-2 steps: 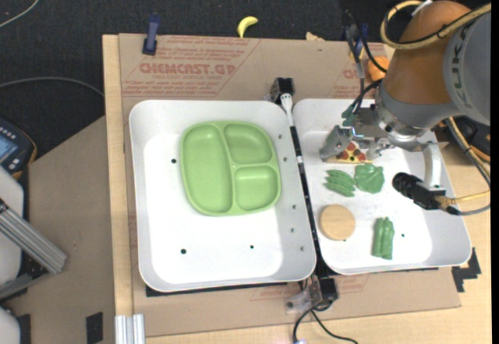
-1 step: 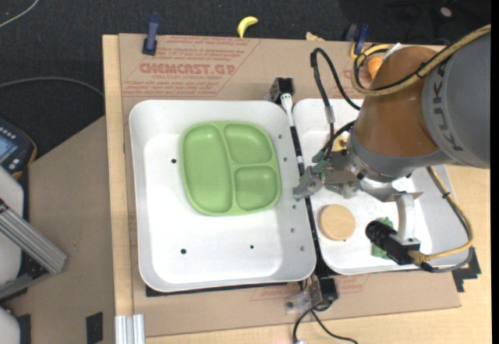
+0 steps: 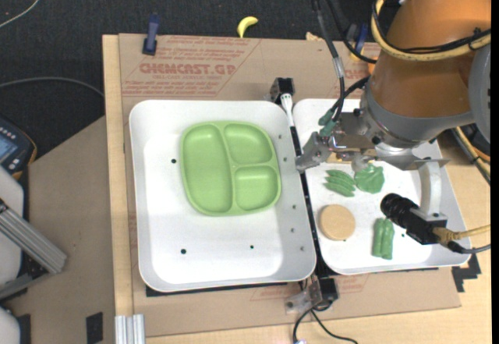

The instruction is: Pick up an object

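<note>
My gripper (image 3: 344, 155) hangs over the far part of the right bin (image 3: 351, 264), under the grey wrist and its orange band. Just in front of it lie a ridged green piece (image 3: 339, 182) and a second green piece (image 3: 371, 177), both close below the gripper. Whether either one is touched cannot be told. A tan round disc (image 3: 337, 222) lies nearer the front of the same bin. To the right of the disc rests a green stick-shaped piece (image 3: 383, 239).
The left bin (image 3: 156, 202) holds a light green divided plate (image 3: 231, 168). Both bins rest on a brown cardboard sheet (image 3: 195, 62). A blue clip (image 3: 150, 34) and a yellow item (image 3: 247, 24) sit at the sheet's far edge.
</note>
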